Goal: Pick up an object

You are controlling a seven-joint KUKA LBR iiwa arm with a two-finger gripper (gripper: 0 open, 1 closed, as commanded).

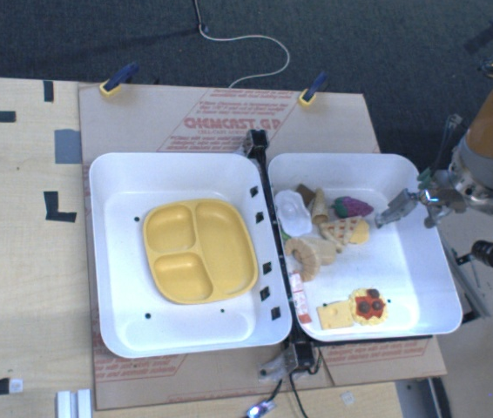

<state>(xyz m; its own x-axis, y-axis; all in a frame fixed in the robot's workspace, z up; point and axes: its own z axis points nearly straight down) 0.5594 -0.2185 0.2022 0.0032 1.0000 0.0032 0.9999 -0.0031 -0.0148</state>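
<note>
The right bin (421,273) holds several toy foods. A purple piece (352,205) lies at the back, a tan dotted waffle piece (347,231) just in front of it, and a beige roll (312,255) near the bin's left wall. A white piece (292,212) and a brown piece (317,201) sit at the back left. A yellow slab with a red-topped piece (357,308) lies at the front. My gripper (414,212) hangs over the bin's right side, to the right of the purple piece. It is open, with nothing between its fingers.
A yellow divided plate (200,251) lies in the left bin (116,233). A black divider (268,233) runs between the bins. Blue and yellow clamps (118,78) hold the cardboard at the back. A white cable (246,46) loops behind the bench.
</note>
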